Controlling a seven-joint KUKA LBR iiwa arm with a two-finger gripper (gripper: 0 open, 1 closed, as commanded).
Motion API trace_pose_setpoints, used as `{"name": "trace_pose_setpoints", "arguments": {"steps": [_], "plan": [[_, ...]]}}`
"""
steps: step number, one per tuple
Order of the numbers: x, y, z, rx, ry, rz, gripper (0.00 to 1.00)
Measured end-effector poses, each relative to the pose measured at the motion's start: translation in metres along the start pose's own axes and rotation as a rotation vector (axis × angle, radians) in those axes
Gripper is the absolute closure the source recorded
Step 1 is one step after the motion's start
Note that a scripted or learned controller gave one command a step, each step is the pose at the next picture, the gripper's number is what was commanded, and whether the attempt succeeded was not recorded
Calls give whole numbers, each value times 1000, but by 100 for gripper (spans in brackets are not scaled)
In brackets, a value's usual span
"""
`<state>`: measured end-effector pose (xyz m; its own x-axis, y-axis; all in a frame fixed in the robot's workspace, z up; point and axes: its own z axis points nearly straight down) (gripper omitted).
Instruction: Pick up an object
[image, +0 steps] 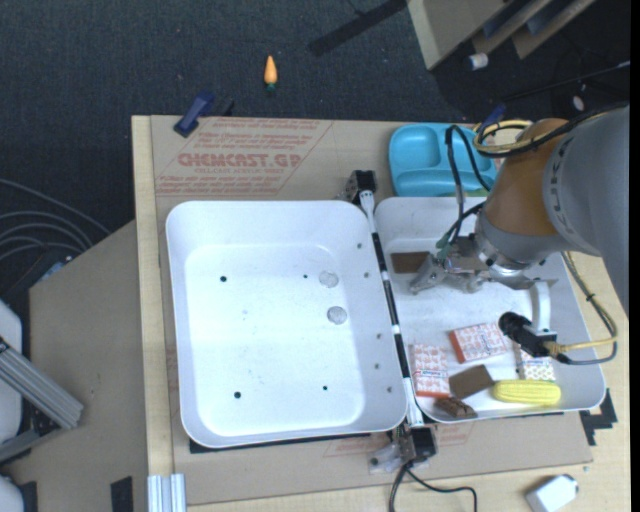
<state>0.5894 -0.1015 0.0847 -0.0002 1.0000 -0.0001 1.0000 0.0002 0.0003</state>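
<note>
yellow object (528, 393) by right bin (415, 208) rim

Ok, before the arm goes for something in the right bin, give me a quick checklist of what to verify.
1. Things to pick in the right bin: ok; a yellow object, a brown block and a red-patterned packet lie there.
2. Position of the gripper: ok, above that bin, toward the view's top.
3. Nearest target: ok, a brown piece lies beside the gripper by the bin's left wall.
4. Whether the gripper already holds something: cannot tell.
5. Room around the lower things: not ok, they are crowded.
</note>
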Motion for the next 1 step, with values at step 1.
{"name": "trace_pose_setpoints", "arguments": {"steps": [1], "plan": [[0,0,-10,-1,0,0,100]]}}
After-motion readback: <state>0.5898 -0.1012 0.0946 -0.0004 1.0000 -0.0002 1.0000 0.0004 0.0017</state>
